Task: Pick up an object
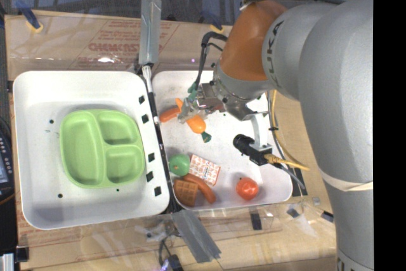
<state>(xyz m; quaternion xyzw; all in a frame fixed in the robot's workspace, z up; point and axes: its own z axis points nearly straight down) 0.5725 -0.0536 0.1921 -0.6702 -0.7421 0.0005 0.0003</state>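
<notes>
My gripper (192, 105) hangs low over the upper left part of the right bin (279, 184), on the grey arm with its orange band. Right beneath it lies an orange carrot with a green tip (198, 125), and a second small orange piece (169, 114) lies just to its left by the bin wall. The gripper's body hides whether anything sits inside it. Toward the bin's front lie a green apple (179, 165), a red-and-white packet (204, 170), a waffle (184, 191), a sausage (204, 188) and a red tomato (247, 187).
The left bin (32, 136) holds a green divided plate (101, 148). A raised divider (154, 130) separates the two bins. A black fitting with a yellow cable (252, 148) hangs from the arm over the right bin's middle. The arm covers the right bin's far right side.
</notes>
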